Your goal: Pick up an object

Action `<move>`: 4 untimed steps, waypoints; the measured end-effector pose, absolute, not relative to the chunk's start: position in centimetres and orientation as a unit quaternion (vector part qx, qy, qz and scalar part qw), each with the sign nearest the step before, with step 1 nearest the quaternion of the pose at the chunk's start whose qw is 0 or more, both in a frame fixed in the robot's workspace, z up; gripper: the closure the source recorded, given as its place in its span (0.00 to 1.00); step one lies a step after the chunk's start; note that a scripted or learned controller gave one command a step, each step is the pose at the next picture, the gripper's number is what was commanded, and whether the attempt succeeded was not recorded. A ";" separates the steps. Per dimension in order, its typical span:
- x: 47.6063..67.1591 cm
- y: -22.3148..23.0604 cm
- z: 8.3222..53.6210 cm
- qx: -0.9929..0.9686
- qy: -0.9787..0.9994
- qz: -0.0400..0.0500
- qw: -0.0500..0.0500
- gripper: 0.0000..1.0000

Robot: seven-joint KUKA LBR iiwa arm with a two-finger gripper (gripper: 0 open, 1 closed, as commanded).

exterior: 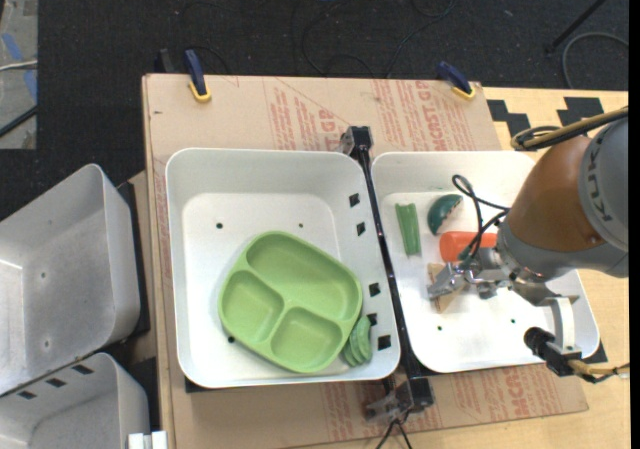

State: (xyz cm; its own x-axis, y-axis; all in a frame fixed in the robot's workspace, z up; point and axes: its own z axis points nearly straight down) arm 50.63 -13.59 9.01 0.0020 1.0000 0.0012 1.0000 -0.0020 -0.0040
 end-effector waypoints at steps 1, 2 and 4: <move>50.7 -13.6 10.2 -0.708 -0.706 0.000 0.000 1.00; 50.5 -13.6 14.4 -0.707 -0.708 -0.001 -0.002 1.00; 49.9 -14.0 21.2 -0.706 -0.708 -0.001 -0.001 1.00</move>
